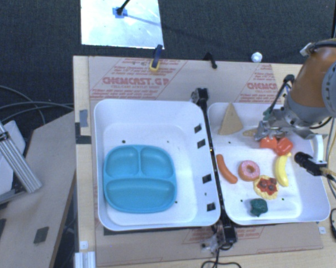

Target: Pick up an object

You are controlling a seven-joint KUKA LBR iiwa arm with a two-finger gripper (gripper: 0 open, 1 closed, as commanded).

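Observation:
My gripper (270, 132) hangs low over the back of the right bin (310, 205), reaching in from the right. Directly below and in front of it lies an orange-red pepper-like toy (278, 145), touching or nearly touching the gripper's tip. A yellow banana (281, 170) lies just in front of that. Further left are a pink donut (249, 170), an orange sausage (226, 168) and a tan wedge (230, 120). A small pizza-like toy (267, 186) and a dark green piece (258, 206) sit near the bin's front.
The left bin (117, 113) holds a blue divided plate (138, 178). A black divider with clips (208, 149) separates the two bins. A small tan scrap (249, 132) lies left of the gripper.

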